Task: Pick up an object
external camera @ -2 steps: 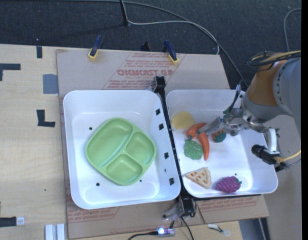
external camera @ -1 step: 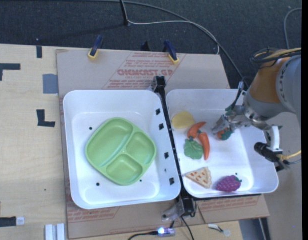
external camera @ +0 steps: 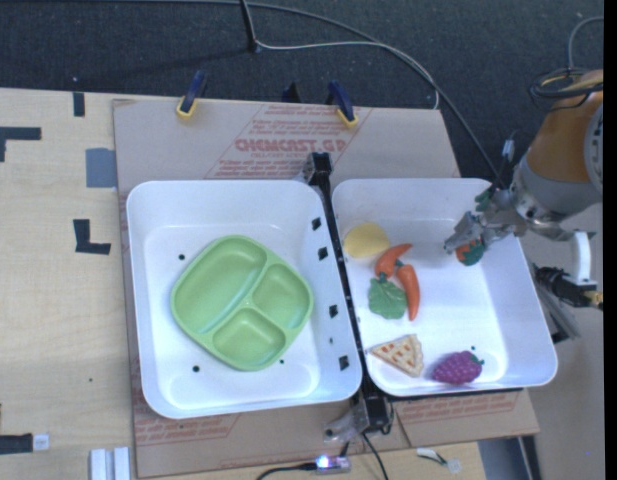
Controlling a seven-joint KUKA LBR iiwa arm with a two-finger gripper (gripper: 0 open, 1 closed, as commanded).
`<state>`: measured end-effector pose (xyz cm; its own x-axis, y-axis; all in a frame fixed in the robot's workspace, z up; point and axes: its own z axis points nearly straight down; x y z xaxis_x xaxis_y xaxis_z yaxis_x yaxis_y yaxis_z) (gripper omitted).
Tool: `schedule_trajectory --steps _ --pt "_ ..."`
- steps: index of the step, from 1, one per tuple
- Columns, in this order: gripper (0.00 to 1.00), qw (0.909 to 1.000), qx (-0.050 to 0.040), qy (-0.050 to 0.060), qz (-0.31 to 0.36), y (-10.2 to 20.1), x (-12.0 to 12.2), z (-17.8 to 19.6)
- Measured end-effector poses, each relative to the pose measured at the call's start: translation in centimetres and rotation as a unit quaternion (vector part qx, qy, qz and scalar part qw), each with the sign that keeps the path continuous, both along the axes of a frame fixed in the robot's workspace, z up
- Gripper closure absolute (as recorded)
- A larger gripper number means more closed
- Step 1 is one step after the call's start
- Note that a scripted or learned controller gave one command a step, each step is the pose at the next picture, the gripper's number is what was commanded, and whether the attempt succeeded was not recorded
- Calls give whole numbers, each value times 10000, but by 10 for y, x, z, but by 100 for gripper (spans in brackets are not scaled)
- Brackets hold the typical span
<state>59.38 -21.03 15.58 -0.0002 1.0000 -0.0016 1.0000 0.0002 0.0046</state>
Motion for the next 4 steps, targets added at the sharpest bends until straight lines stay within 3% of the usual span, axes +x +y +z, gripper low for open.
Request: schedule_trajectory --steps 2,4 --pt "100 10000 3 7 1 10 -1 91" --pt "100 10000 14 22 26 113 -28 92"
